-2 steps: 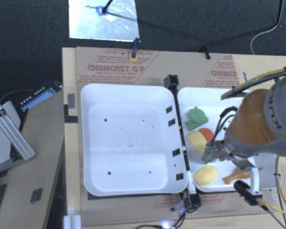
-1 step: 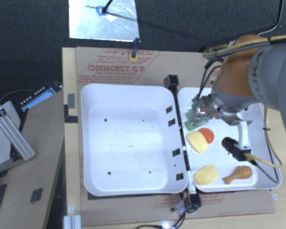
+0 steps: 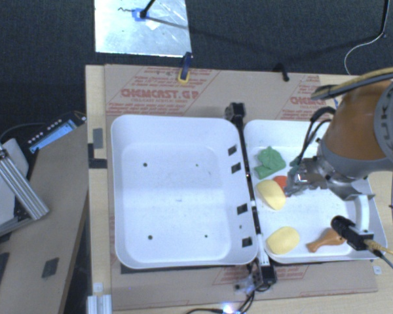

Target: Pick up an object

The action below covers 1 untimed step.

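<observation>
The bench (image 3: 150,87) is a broad flat board covered in printed brown protective paper, lying under everything. On it sit two shallow moulded bins of smooth white plastic with rounded corners. The left bin (image 3: 177,188) lies well out beyond the gripper, away from the arm. The right bin (image 3: 295,205) is directly under the gripper.

The arm (image 3: 363,133) comes in as a thick rounded body, orange above the wrist and grey below, with dark cables looping beside it. The gripper (image 3: 295,180) hangs low over the right bin's middle; whether it is spread or closed, or has hold of anything, cannot be told from this slanted view.

Beyond the tip, toward the bins' far side, lies a green object (image 3: 270,161), crumpled and soft-looking, irregular in outline. Just beside the tip on the left-bin side is a pale yellow oval object (image 3: 272,194), smooth and matte, its long axis slanting from the far left to the near right. A second yellow oval (image 3: 283,240) lies nearer the camera, long axis roughly across the bin. An orange-brown piece (image 3: 324,241), narrow with a wider end, lies near the bin's front wall, pointing sideways. A small red-orange object (image 3: 281,182) shows right at the tip, partly hidden.
</observation>
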### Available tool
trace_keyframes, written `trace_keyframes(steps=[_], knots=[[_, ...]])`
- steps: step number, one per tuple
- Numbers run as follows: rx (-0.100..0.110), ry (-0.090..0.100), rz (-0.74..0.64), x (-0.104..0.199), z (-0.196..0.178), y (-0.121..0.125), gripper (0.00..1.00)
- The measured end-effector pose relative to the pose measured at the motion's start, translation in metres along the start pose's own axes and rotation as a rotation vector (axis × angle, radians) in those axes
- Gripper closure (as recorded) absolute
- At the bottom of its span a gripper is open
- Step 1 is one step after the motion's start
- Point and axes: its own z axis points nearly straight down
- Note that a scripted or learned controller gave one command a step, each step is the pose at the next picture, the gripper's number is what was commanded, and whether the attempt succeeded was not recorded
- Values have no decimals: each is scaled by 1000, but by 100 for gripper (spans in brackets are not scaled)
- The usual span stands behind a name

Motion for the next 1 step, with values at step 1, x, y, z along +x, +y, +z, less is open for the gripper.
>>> trace_keyframes(steps=[1], knots=[[8, 2, 0, -25, 97, -29, 100]])
